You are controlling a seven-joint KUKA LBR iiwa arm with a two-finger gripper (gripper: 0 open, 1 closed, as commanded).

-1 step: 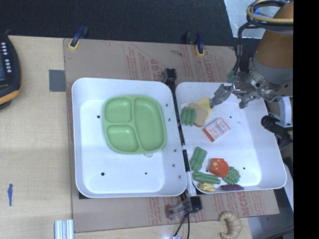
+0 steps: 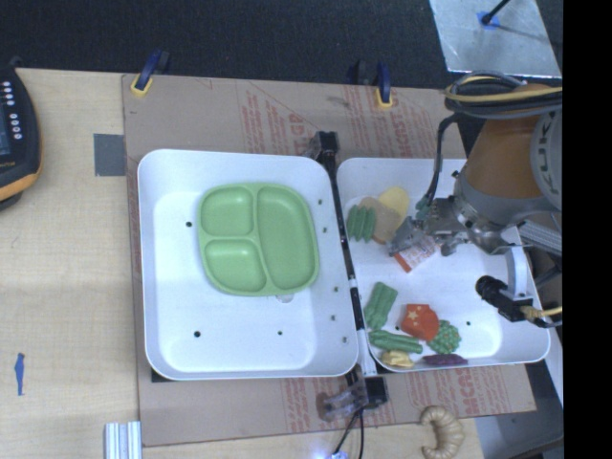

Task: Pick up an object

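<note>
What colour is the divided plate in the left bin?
Light green, clear in the camera view: divided plate in the left bin.

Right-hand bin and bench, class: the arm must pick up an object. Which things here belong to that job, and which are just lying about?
Job:
gripper
red and white packet at its tip
yellow piece
green pod
red tomato
right bin

Lying about:
green divided plate
left bin
blue clamp
handheld controller

Plate [image 2: 258, 238] pale green – bins [image 2: 172, 285] white – tomato toy [image 2: 419, 319] red, arm band [image 2: 502, 156] orange.
</note>
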